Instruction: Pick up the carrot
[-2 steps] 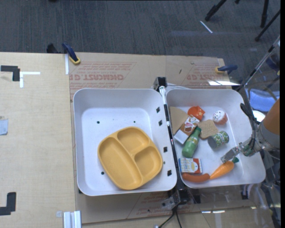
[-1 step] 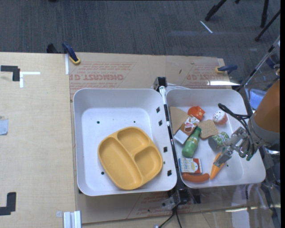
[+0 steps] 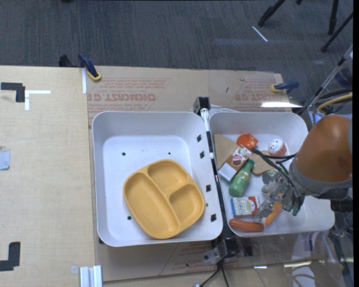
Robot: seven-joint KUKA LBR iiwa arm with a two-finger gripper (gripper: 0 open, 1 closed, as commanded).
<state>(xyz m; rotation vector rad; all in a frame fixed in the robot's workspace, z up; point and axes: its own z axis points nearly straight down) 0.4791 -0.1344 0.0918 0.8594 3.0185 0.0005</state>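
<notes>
A pale wooden worktop (image 3: 39,185) carries a taped cardboard sheet (image 3: 168,89) held by 2 clamps. Beyond lies dark grey carpet (image 3: 157,33) with black stand legs (image 3: 280,11).

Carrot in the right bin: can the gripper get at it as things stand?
Probably yes. The gripper is already down at the carrot, nothing lying over it; the hot dog lies close alongside.

Tray (image 3: 162,197) in left bin (image 3: 112,129); carrot (image 3: 273,213), bottle (image 3: 241,179) in right bin (image 3: 291,120).

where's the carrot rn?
In the camera view, the carrot lies in the right bin near its front wall, just right of the hot dog, at the gripper.
</notes>
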